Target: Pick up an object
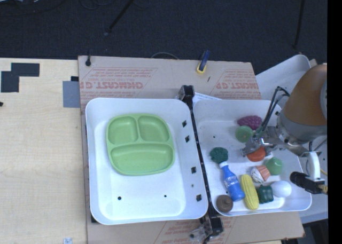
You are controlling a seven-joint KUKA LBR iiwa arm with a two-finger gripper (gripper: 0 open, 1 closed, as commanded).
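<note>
- Hovering low over the right bin (214, 115), the gripper (253, 147) sits in among the toys, and whether it is wide, narrow or gripping, I cannot tell from this angle.
- Right at its tip lies a red-orange piece (257, 155), touching or very nearly so; whether it is between anything is not visible, so no pickup can be called yet.
- Just up and left of the tip, a green ball (244, 133) with a purple bunch (250, 121) beyond it.
- Just to the gripper's right and a little below, a second green piece (274, 165), with a red-and-white striped toy (261, 173) beside it.
- Off to the gripper's left, a dark green broccoli-like piece (218, 155).
- Further down from the gripper, toward the near rim: a blue bottle (231, 181), a yellow corn cob (249, 191), a dark green block (265, 193), a white egg (280, 188) and a brown round piece (224, 203).
- Far to the left, well apart from the gripper, the left bin (101, 195) carries a green divided plate (140, 144).
- Progress call: the arm is down at a candidate, probably the red-orange piece, but nothing is seen lifted. Left to do, as I judge it: secure a grip and raise it clear of the bin.
</note>
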